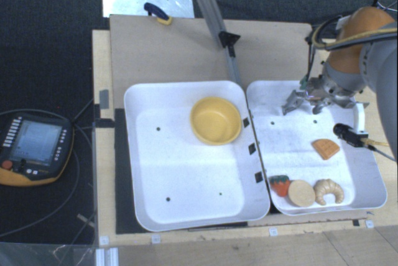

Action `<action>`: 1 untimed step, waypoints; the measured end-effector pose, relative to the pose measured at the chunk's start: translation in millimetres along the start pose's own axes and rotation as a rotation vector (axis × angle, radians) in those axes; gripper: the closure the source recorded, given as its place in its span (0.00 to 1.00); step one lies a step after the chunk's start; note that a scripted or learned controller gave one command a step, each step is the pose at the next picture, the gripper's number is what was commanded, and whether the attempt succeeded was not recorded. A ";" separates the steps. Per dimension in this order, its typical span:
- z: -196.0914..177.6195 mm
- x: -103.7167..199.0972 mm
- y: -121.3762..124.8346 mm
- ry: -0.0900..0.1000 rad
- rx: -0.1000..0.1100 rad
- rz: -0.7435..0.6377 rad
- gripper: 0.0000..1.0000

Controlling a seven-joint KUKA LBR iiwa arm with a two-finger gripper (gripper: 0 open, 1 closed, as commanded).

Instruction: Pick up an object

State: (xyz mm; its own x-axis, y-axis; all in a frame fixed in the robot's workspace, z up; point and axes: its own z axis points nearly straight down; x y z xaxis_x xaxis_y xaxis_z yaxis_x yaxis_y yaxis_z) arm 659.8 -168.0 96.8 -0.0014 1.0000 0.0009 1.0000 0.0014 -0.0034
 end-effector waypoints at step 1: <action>-14.2 -0.6 1.7 -0.002 -0.006 0.000 1.00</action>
